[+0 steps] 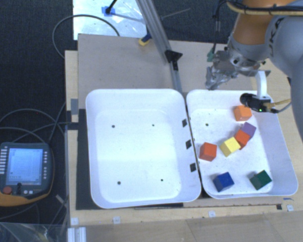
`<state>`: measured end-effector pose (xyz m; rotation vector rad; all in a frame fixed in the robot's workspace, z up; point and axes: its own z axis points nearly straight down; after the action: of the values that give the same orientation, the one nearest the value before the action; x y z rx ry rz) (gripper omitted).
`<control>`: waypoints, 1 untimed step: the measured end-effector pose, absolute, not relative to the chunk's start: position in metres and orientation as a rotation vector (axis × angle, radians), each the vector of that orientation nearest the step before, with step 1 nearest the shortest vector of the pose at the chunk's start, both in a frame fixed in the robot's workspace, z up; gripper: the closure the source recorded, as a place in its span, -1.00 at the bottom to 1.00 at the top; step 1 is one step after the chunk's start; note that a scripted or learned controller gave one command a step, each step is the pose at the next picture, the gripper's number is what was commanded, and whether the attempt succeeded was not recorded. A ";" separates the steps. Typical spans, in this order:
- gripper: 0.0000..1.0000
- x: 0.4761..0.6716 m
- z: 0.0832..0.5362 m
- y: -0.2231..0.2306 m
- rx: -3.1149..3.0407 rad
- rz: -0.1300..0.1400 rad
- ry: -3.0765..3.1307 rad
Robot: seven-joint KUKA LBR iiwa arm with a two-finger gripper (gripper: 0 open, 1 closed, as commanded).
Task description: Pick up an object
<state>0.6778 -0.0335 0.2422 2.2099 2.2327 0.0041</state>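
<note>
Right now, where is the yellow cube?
The yellow cube lies in the right bin, between the red-orange cube on its left and the orange cube.

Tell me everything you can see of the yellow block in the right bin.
The yellow block is a small plain cube with a matte look, lying flat on the floor of the right bin near its middle, turned at an angle to the walls. Its upper right corner touches an orange block; an orange-red block sits apart to its left. The gripper is far off.

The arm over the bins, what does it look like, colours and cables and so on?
The arm has smooth grey rounded casing with a glossy orange band above the wrist. Black cables loop beside that band. The gripper is a compact grey metal assembly.
</note>
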 end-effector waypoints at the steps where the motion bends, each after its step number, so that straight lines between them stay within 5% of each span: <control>1: 1.00 0.676 0.235 0.030 2.209 0.005 2.235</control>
<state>0.6761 0.0299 0.2346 2.2089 2.2349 0.0049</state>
